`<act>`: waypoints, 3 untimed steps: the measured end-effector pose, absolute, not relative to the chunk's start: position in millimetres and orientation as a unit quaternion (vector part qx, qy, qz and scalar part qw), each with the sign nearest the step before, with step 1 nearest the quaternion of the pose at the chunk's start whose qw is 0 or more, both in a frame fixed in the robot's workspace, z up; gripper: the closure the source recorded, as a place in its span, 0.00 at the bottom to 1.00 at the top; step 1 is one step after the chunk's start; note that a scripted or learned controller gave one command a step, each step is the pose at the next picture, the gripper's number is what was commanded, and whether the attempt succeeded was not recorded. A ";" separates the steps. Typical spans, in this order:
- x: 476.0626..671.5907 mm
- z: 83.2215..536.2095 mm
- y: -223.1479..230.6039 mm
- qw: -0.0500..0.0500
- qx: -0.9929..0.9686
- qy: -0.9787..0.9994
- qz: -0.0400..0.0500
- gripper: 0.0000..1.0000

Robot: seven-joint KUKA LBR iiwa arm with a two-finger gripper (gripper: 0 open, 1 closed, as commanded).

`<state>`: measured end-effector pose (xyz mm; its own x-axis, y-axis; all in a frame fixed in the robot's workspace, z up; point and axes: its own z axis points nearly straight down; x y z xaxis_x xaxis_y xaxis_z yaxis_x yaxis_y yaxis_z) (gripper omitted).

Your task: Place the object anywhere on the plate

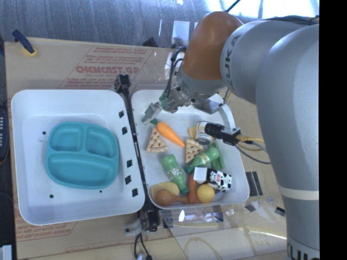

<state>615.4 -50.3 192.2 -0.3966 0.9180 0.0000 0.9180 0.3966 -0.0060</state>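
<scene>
Approach phase: object not yet picked.

The teal plate [82, 155] lies in the left bin [21, 199]. In the right bin [238, 191], the carrot [169, 134] lies just near of the claw [153, 110], which is narrowly parted and unloaded; a centred descent is advised.

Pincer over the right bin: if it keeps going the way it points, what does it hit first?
Likely bare bin floor. The pincer points down and left, at the right bin far-left corner. The carrot lies just nearer the camera, off that line. Depth is hard to judge from this slanted view.
</scene>
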 end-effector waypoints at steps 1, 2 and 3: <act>615.4 192.2 -50.3 0.002 -0.549 -0.836 0.002 0.00; 615.4 192.2 -50.3 0.002 -0.549 -0.836 0.003 0.00; 615.4 192.2 -50.3 0.002 -0.549 -0.836 0.003 0.00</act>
